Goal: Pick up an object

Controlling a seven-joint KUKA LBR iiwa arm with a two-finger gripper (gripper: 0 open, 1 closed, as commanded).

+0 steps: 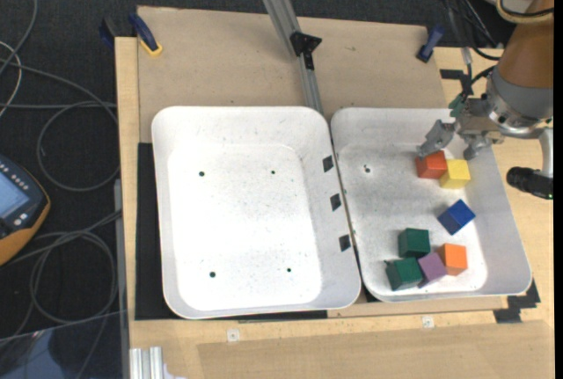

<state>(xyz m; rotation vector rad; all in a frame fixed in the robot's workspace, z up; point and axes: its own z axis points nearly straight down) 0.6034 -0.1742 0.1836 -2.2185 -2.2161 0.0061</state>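
My gripper [455, 142] hangs over the far part of the right bin [380, 201], its two grey fingers spread apart and open with nothing between them. Just below the fingertips lie a red block [431, 164] and a yellow block [456, 173], side by side. Nearer the front of the same bin sit a blue block [456, 216], two green blocks [413, 241] [404, 273], a purple block [432, 266] and an orange block [455, 257].
The left bin [242, 210] lies beside the right one, with black clips along their shared edge. A slanted metal pole [280, 8] rises from the bench behind the bins. Cables lie on the floor at left.
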